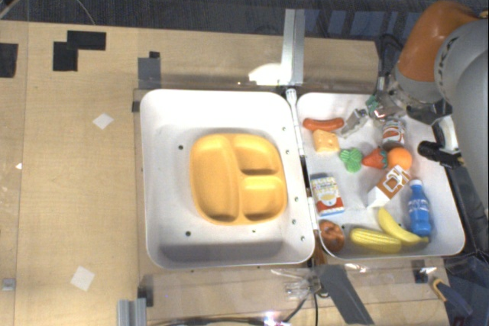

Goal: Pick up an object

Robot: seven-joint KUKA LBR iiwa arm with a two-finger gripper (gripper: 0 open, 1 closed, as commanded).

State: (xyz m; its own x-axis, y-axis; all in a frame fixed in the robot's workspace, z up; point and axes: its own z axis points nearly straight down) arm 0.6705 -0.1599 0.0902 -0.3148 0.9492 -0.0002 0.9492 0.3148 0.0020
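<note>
Gripper (365, 117) state unreadable (blurred metal); one yellow tray (237, 177) in left bin (160, 164), roughly twelve toys crowding right bin (451, 233).

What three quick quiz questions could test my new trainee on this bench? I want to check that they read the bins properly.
1. True or false: the yellow divided tray lies in the left bin.
2. Which item lies nearest the front edge of the right bin? A) sausage B) corn cob C) orange
3. Fill in: the blue bottle lies just right of the ____.

Key: 1 true; 2 B; 3 banana.
</note>
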